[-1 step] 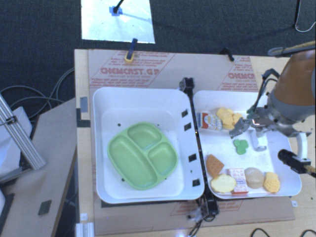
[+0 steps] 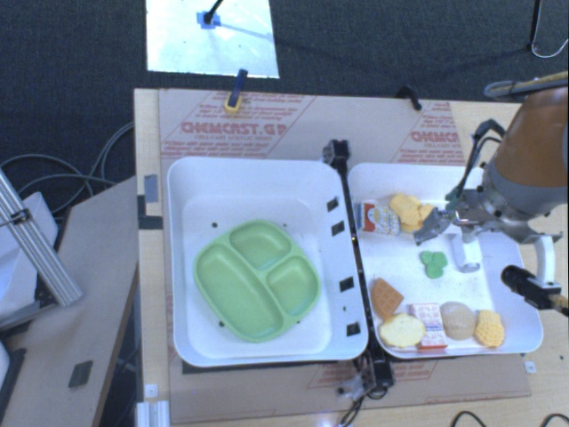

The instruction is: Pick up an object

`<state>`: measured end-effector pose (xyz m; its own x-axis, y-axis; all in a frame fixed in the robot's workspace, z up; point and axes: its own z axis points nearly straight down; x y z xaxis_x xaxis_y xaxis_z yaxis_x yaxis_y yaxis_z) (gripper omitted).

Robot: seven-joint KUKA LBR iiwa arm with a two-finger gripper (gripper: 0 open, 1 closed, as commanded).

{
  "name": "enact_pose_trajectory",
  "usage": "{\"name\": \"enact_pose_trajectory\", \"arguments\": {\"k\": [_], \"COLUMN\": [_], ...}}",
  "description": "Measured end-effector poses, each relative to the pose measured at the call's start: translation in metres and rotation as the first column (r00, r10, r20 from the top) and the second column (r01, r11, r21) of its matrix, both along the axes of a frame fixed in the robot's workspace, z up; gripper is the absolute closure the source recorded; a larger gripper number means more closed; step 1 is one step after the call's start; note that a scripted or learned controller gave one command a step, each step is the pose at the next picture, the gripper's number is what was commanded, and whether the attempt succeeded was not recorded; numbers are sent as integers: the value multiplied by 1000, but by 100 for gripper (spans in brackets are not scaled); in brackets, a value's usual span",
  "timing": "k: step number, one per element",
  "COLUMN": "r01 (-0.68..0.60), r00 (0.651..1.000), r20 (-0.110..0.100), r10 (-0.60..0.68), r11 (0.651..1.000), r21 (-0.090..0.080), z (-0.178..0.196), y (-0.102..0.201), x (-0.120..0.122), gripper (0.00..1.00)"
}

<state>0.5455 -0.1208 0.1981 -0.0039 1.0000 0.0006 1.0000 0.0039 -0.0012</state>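
Observation:
My gripper (image 2: 451, 241) hangs over the middle of the right bin (image 2: 524, 314) with its fingers spread, open, and nothing between them. One dark finger (image 2: 433, 228) points left toward some yellow crackers (image 2: 406, 209). The other, a pale finger (image 2: 467, 254), points down toward the bin floor. A small green piece (image 2: 433, 263) lies just below and left of the fingertips, apart from them. A white and red packet (image 2: 378, 219) rests at the bin's left wall beside the crackers.
Along the right bin's front lie an orange waffle (image 2: 386, 297), a pale bread piece (image 2: 402, 331), a red and white packet (image 2: 428, 316), a beige round (image 2: 459, 319) and a yellow waffle (image 2: 489, 328). The left bin (image 2: 191, 185) holds a green divided plate (image 2: 258, 278).

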Motion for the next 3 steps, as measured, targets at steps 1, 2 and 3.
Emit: {"name": "enact_pose_trajectory", "arguments": {"k": [1, 2, 3], "r01": [3, 2, 3], "r00": [1000, 1000, 1000], "r20": [-5, 0, 2], "r10": [-3, -2, -3], "r11": [1000, 1000, 1000], "r21": [1, -1, -1], "z": [-56, -109, -97], "y": [-7, -7, -7], "x": [7, 7, 9], "gripper": [0, 0, 100]}}
